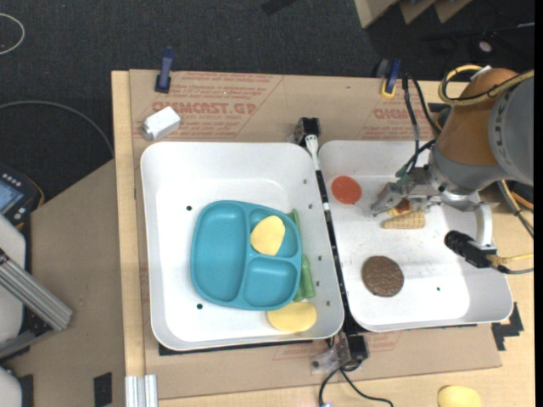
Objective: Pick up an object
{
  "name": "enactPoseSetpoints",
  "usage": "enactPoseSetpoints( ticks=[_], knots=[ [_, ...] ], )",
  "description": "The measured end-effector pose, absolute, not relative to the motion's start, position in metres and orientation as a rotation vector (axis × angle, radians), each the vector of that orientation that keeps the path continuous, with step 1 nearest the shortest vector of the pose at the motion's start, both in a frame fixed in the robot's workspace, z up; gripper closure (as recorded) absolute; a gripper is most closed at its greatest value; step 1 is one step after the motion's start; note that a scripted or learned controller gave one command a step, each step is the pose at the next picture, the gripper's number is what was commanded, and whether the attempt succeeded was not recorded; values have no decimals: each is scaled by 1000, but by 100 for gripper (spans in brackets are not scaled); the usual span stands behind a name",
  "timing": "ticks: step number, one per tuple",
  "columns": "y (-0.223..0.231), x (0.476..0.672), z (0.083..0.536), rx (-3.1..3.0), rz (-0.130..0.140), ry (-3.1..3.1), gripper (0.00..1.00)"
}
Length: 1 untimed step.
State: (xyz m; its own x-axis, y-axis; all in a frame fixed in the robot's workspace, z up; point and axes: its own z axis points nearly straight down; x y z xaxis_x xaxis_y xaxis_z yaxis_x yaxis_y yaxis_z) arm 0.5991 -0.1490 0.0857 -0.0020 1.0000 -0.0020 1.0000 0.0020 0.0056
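My gripper (404, 200) hangs low in the right bin (424, 312), near its far side. Just below it, touching or nearly so, lies a tan waffle-like piece (405, 221). A red-orange disc (345, 190) rests to the gripper's left, close to the bin's left wall. A brown round cookie (383, 275) sits nearer the front of the same bin. In the left bin (170, 193) a blue divided plate (225, 257) bears a yellow piece (269, 236). A second yellow piece (293, 316) lies just off the plate's front edge.
The grey arm with its orange band (475, 134) comes in over the right bin's far right corner. A black fitting with cables (465, 247) hangs by the right wall. A green strip (301, 270) lines the plate's right side. A small white block (161, 123) sits on the board behind the left bin.
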Motion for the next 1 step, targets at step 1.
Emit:
enactPoseSetpoints(
  ticks=[1],
  knots=[
    [-189,580,85,2226,-1,2218,0]
  ],
)
